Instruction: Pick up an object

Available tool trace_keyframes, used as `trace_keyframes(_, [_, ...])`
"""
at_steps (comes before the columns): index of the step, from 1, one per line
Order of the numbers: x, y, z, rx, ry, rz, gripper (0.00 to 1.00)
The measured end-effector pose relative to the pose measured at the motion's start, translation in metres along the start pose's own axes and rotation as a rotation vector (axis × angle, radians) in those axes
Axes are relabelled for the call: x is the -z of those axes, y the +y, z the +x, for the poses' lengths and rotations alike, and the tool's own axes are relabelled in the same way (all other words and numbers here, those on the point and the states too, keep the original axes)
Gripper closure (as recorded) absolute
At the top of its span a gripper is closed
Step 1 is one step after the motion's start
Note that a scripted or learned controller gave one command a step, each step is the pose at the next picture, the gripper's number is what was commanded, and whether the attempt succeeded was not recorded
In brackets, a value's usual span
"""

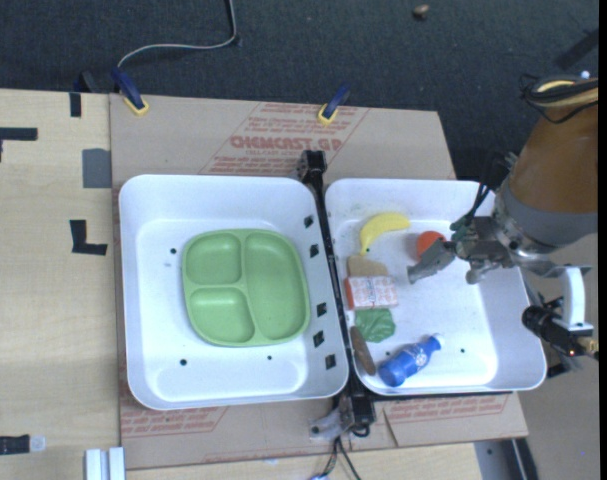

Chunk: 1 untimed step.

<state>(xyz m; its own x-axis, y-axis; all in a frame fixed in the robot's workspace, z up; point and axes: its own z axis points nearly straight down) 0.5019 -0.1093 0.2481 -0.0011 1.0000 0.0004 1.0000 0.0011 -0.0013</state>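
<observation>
Hidden or unclear: an orange-red object (429, 239) in the right bin (503, 358) is partly covered by my claw (430, 261), so I cannot name it. A thin brown piece (361, 349) by the divider is too small to identify. My arm (553, 183) is cut off at the right edge of the view. The label on the small red-and-white packet (370, 292) is unreadable.

Right bin, contents: yellow banana (383, 227) near the far wall; tan card piece (365, 266) just below it; the red-and-white packet beneath that; a green crumpled item (375, 324) touching the packet's lower edge; a blue bottle (409, 360) lying on its side near the front wall. All sit in the bin's left half, close to the divider.

Left bin (148, 268): one green divided plate (247, 286), three compartments, lying flat in the middle.

Surroundings: brown cardboard sheet (273, 138) under both bins on the worktop (33, 268), two yellow-and-blue clamps (133, 98) at its far edge, a white cable (198, 38) on the dark floor.

Claw: reaches in from the right, low over the right bin, tip beside the orange-red object, right of the card piece. I cannot tell how far it is open, nor whether it touches anything.
</observation>
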Motion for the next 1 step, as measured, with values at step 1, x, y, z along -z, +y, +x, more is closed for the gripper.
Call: trace_keyframes(1, [-0.1594, 0.0823, 0.0068, 0.000, -0.002, -0.013, 0.00])
